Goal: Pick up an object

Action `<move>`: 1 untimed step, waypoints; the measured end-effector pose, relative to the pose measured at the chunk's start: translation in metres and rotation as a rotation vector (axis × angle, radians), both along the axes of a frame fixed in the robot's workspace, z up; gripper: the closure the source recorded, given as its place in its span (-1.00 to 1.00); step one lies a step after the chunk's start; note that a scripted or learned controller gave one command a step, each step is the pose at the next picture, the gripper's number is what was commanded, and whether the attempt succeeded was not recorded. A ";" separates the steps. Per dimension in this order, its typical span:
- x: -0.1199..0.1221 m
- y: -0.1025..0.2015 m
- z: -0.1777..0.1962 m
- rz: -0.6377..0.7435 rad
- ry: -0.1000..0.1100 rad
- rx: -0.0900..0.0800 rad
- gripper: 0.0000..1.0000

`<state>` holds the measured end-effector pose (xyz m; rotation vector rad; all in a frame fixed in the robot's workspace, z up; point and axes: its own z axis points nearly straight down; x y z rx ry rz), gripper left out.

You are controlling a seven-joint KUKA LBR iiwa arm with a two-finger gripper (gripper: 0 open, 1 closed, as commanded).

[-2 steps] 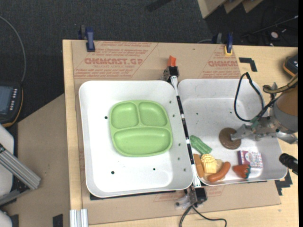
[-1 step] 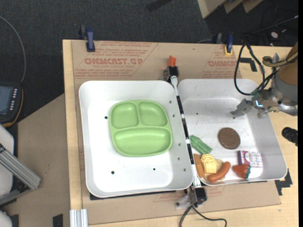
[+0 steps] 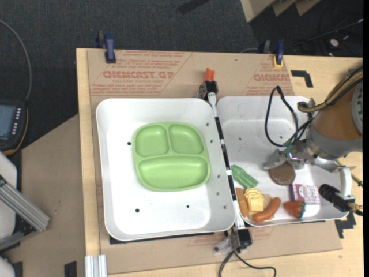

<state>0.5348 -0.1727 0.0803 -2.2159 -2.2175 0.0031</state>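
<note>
Several small toy foods lie in the right bin (image 3: 248, 117), along its front edge. They include a green pod (image 3: 244, 176), a yellow corn piece (image 3: 254, 199), an orange-red sausage (image 3: 266, 211), a red piece (image 3: 294, 208) and a purple-and-white packet (image 3: 306, 193). A brown round disc (image 3: 283, 175) lies a little further back. My gripper (image 3: 283, 160) hangs low over the right bin, just behind the brown disc and touching or nearly touching its far edge. The wrist hides the gripper's tip.
The left bin (image 3: 112, 154) holds a green divided plate (image 3: 170, 156). A black cable (image 3: 271, 117) loops over the back of the right bin. The arm's orange band (image 3: 337, 123) reaches over the right bin's right wall. Clamps stand at the bench's back edge.
</note>
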 end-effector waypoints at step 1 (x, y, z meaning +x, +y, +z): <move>0.111 -0.041 0.022 0.003 -0.018 -0.009 -1.00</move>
